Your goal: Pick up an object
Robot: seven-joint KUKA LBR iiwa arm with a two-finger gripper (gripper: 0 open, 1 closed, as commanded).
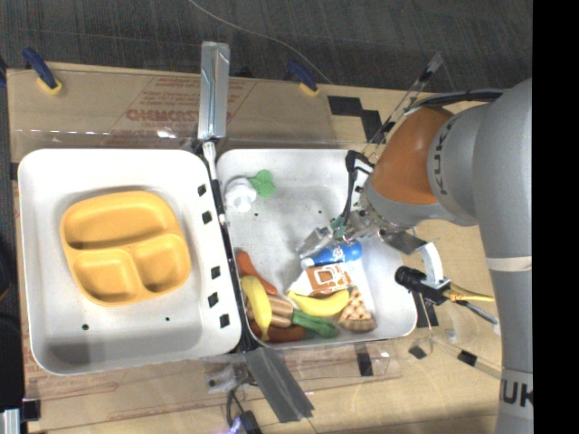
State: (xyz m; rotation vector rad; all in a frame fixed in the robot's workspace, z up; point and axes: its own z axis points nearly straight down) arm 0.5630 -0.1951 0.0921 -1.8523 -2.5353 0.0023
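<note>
1. Over the right bin [271, 165], as the camera view has it, the gripper [327, 239] hangs low at the end of the grey arm [493, 179], which comes in from the right with its orange band [407, 165] just above the wrist
2. Whether the fingers are apart or closed I cannot tell — they are small and dark against the clutter, and nothing can be made out between them
3. Just below and a little right of the gripper lies the nearest candidate, a blue-and-white packet [333, 255], touching or almost touching the tips; its long axis runs roughly left to right with a slight upward tilt toward the right
4. Further toward the near edge of the same bin sits a heap — a yellow banana [318, 305], an orange-and-white carton [327, 278], a waffle-patterned piece [357, 311] — well packed together, so a grasp there looks less clean
5. Up in the far corner a white cup [239, 193] and a green piece [262, 183] lie apart from the gripper
6. Left bin [36, 242]: a yellow divided tray [122, 247], well apart from the arm
7. My judgement: the move turns on the packet lying just below the tips — a short drop with the fingers set across its narrow side
</note>
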